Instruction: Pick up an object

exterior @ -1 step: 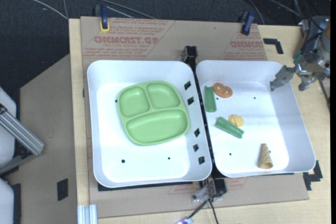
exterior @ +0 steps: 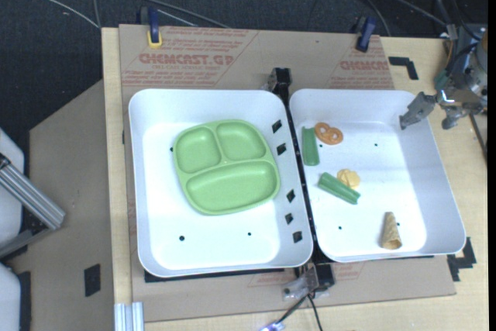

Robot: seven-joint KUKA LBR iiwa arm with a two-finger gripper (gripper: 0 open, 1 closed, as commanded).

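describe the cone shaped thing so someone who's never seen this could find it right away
Start at the right white bin, not the one holding the green divided plate. Go to its near right corner, where the tan cone lies alone. Its tapered shape and beige colour separate it from the green sticks and the orange pretzel nearer the divider.

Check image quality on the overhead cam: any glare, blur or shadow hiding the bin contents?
Camera view: the left bin floor is washed out by even, bright light; the green tray stays readable. The right bin is bluer, and the pretzel and cone are soft and low in detail. The gripper at the right edge is blurred.
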